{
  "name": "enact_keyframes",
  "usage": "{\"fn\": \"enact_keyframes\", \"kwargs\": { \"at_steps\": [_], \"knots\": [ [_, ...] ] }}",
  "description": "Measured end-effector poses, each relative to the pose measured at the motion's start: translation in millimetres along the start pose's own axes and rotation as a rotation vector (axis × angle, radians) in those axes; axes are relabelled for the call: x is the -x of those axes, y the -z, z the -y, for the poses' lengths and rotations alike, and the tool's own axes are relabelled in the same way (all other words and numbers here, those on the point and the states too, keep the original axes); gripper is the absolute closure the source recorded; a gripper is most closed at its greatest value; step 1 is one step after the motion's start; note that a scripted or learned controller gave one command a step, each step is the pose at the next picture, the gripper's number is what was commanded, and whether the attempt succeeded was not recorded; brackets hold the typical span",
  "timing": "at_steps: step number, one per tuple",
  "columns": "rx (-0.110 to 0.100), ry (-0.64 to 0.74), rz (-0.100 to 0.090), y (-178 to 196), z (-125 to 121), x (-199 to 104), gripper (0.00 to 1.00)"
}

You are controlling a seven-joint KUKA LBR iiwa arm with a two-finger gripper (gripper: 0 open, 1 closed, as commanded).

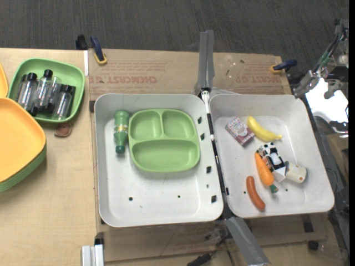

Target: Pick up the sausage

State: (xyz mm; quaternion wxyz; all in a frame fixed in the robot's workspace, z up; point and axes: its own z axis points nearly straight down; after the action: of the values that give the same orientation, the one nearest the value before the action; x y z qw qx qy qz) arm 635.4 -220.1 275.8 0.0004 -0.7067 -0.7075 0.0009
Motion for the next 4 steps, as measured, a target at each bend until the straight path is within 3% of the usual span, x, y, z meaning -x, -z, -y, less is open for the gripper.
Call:
{"fn": "enact_keyframes", "kwargs": {
  "at_steps": [1, 2, 3, 4],
  "knots": [
    [-0.002, -0.179, 0.0, -21, 5, -63, 0.0],
    [-0.002, -0.272, 0.0, 10, 71, -54, 0.0],
    [-0.002, -0.283, 0.0, 0, 125, -62, 0.0],
    [-0.004, -0.286, 0.0, -61, 158, -112, 0.0]
  ]
}}
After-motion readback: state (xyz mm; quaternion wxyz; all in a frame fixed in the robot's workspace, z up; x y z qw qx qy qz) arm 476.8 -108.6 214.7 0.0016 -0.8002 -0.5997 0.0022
